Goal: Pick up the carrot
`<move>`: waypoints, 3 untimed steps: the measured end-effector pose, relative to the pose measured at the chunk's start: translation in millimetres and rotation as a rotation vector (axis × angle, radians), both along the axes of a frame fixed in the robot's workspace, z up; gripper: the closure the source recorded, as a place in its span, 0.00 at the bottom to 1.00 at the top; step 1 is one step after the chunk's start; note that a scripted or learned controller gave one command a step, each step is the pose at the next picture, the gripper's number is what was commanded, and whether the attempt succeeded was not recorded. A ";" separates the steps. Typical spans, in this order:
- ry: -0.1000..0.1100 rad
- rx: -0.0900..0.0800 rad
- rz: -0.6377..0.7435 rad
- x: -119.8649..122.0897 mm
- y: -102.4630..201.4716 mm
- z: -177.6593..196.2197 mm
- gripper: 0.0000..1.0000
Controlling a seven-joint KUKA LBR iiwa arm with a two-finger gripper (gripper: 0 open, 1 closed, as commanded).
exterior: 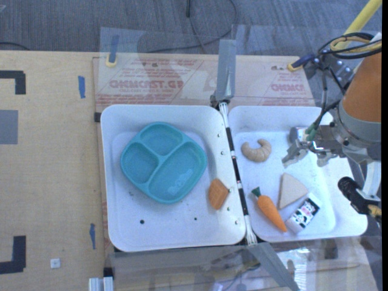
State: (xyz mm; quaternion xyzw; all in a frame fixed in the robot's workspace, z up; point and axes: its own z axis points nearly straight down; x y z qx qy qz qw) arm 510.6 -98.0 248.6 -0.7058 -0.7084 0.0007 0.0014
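Carrot [268, 210] lies in the right bin [351, 226] near its front-left corner, just beside the bread wedge [292, 190] and milk carton [302, 214]. Gripper [295, 145] hangs well apart over the bin's middle, fingers spread, holding nothing. Risk: a descent could clip the wedge or bin wall, or the carrot could roll out of the pinch.

Orange carrot [270, 210]; flat, rt bin front.

The arm [364, 102] is cut off by the right edge.
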 end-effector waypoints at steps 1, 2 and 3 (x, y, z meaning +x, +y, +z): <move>-0.002 0.000 0.050 -19.4 40.6 -64.7 0.00; -0.022 -0.002 0.032 -25.0 -4.4 -148.8 0.00; -0.028 -0.008 0.026 -23.8 -8.3 -137.9 1.00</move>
